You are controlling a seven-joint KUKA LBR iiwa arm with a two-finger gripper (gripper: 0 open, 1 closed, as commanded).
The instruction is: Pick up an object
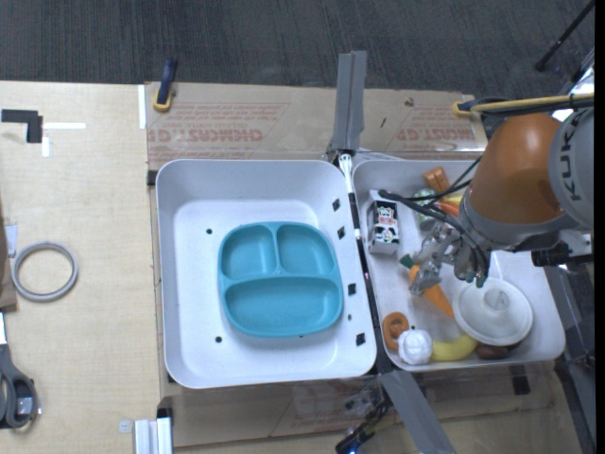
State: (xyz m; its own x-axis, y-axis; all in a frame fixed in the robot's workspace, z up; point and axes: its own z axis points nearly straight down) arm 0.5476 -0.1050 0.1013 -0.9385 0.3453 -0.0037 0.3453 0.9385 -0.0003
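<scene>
Orange-banded arm (515, 173) over right bin (539, 353), tool (430, 272) grip unclear, above carrot (437, 299), white bowl (493, 314) beside

Bins (180, 282): white plastic, smooth, faintly glossy. Divided plate (281, 279): turquoise plastic, smooth, satin sheen. Table (76, 178): pale wood-grain board, matt. Sheet (246, 130) behind the bins: brown cardboard, printed, dull. Tape ring (43, 270): grey, matt. Bowl (492, 312): white, glossy. Arm band (515, 164): orange, smooth, slightly shiny. Floor (284, 17): dark, ribbed carpet texture.
</scene>
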